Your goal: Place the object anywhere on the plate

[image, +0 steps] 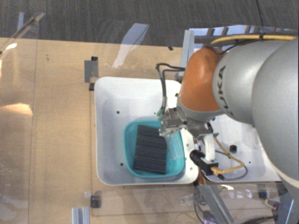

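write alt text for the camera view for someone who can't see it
A dark ribbed block lies on a teal plate in the left white bin. The grey and orange arm reaches in from the right, its tool over the plate's right edge.

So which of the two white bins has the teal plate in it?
The left bin, the one farther from the arm's base. The teal plate sits at its lower right, with a dark ribbed block lying on it.
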`<action>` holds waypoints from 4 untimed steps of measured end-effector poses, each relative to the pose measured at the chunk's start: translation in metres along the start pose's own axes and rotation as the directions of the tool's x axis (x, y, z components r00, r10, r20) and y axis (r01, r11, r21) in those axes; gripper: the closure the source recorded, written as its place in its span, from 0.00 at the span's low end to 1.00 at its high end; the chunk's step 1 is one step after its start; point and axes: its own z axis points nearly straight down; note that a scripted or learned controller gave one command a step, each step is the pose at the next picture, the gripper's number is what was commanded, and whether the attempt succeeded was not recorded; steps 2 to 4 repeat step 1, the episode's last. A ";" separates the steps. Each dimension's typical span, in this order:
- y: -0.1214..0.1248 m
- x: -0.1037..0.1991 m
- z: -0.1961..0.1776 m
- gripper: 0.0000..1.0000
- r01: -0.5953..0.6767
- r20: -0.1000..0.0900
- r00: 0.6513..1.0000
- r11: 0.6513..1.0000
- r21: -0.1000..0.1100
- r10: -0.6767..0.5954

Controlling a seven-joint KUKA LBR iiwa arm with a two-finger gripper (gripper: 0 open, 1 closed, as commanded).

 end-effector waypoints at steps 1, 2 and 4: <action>0.000 0.000 0.000 0.00 -0.001 0.000 1.000 1.000 0.000 0.001; 0.000 0.000 0.000 0.00 -0.001 0.000 1.000 1.000 0.000 0.001; 0.000 0.000 0.000 0.00 -0.001 0.000 1.000 1.000 0.000 0.001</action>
